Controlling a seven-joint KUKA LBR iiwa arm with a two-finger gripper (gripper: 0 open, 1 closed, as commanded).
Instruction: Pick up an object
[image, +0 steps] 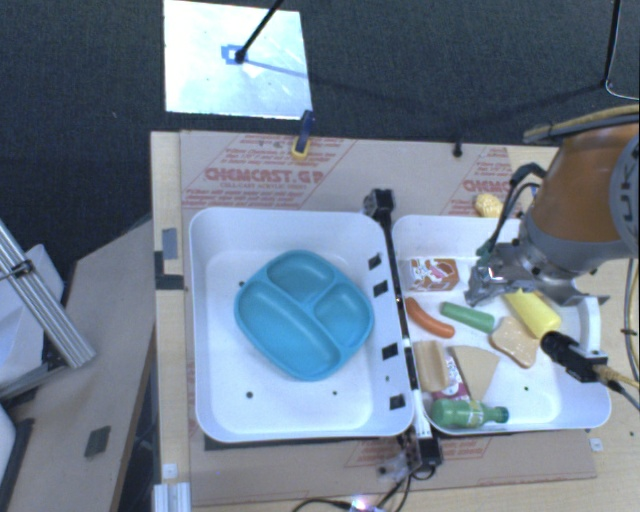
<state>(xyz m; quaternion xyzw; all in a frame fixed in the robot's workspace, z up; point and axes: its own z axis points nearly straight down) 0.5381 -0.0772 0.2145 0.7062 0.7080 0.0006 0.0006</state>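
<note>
Overhead view of two white bins. The left bin (215, 330) holds a blue divided plate (303, 313). The right bin (580, 405) holds toy foods: a hot dog (429, 318), a green cucumber (468, 317), a yellow corn cob (532, 311), a toast slice (514, 343), a cheese wedge (474, 367), a green bottle (466, 412) at the near edge and a printed packet (433, 272). The gripper (483, 283) hovers above the cucumber's far end; its opening cannot be told.

The backing board (262, 172) reads "CHEMCAST GP".

Dark carpet floor (80, 100) around wooden bench (260, 165).
</note>
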